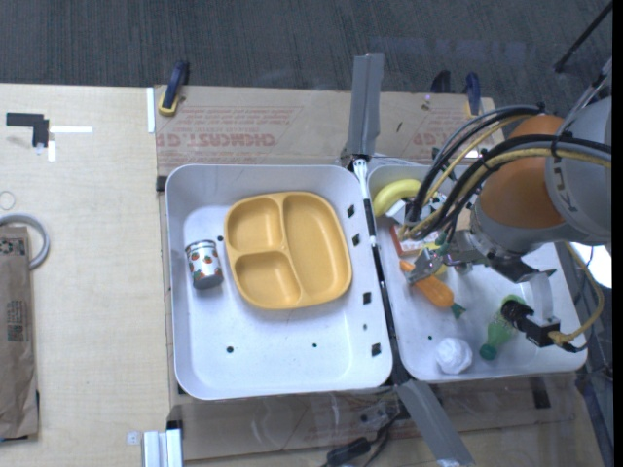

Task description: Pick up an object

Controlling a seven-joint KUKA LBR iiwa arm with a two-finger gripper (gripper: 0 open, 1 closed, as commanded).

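My gripper hangs low in the right bin, near its left side, under the grey arm with the orange band. Right below it and touching or nearly touching lies an orange carrot-like toy. A yellow banana lies at the bin's far left corner, partly hidden by cables. A green bottle and a white crumpled object rest near the front of that bin. The arm's wrist covers whatever else lies under it.
The left bin holds a yellow divided plate and a small can beside its left edge. Black and yellow cables loop over the right bin's back. A brown cardboard sheet lies behind both bins.
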